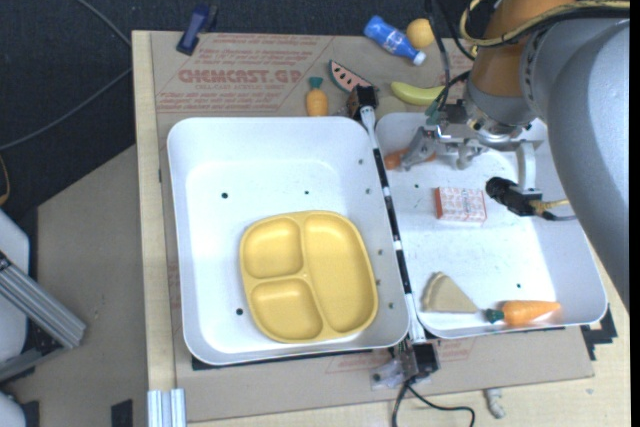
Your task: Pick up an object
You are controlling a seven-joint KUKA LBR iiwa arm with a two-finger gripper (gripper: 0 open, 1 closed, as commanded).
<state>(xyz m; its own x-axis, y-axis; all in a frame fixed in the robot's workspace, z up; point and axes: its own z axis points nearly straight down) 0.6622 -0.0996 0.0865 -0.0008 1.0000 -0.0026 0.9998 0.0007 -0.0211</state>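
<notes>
I read "CHEMCAST GP" in red on the brown protective sheet (250, 75), well left of the gripper (445, 147). Smaller print above it is illegible.

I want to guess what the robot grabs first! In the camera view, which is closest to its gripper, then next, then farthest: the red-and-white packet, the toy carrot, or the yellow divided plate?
From the gripper:
1. Red-and-white packet, just below it in the right bin.
2. Yellow divided plate, over in the left bin.
3. Toy carrot, at the right bin's near edge.

Single fixed overhead camera, slanted down over both bins (190, 215).
</notes>
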